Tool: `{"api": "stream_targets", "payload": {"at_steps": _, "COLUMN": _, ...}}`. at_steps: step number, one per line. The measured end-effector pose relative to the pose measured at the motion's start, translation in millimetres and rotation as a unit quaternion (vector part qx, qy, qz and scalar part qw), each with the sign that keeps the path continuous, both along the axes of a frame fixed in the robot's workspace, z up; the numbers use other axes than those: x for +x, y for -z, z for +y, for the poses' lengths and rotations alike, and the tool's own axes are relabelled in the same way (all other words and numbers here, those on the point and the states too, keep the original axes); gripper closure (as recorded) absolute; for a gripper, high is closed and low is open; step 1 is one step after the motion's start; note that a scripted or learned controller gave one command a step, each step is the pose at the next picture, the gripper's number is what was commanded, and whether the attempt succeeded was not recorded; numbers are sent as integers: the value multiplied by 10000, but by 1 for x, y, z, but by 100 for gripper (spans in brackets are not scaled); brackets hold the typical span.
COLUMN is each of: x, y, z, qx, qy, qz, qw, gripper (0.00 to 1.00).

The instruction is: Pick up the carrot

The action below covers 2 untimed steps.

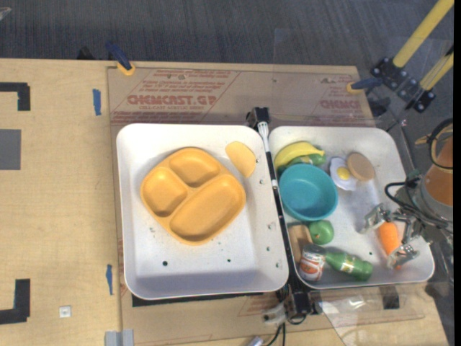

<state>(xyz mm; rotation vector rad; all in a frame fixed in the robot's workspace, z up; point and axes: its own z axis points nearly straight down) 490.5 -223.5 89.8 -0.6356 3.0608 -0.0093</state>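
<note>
- Looking down at my feed, I count two shallow white bins side by side: the left bin [144, 265] and the right bin [374, 143], both smooth plastic with rounded corners, resting on a brown cardboard sheet [216, 96].
- One orange divided plate [191, 193] with three compartments lies in the left bin, glossy and rounded.
- One teal bowl [308, 191], round and smooth, sits in the right bin near the divider.
- One yellow banana [298, 152] curves just behind the bowl.
- One green bottle [348, 264] lies on its side near the right bin's front wall.
- One pale yellow wedge [241, 158] rests beside the plate's far corner.
- One carrot [389, 238] lies in the right bin's near right part; orange and tapered, its long axis running roughly front to back, narrow tip toward the front wall.
- One gripper [390, 235], metal-fingered, reaches in from the right; its fingers flank the carrot on either side, clamped around it as far as I can judge.
- One small green apple [321, 231] sits just in front of the bowl.
</note>
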Motion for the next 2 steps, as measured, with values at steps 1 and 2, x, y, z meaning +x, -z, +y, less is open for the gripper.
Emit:
{"api": "stream_targets", "payload": {"at_steps": 1, "x": 5, "y": -14, "z": 2, "qx": -12, "qy": -16, "qz": -72, "qw": 10000, "gripper": 100}}
{"api": "stream_targets", "payload": {"at_steps": 2, "x": 5, "y": -13, "z": 2, "qx": -8, "qy": -18, "qz": -57, "qw": 10000, "gripper": 0}}
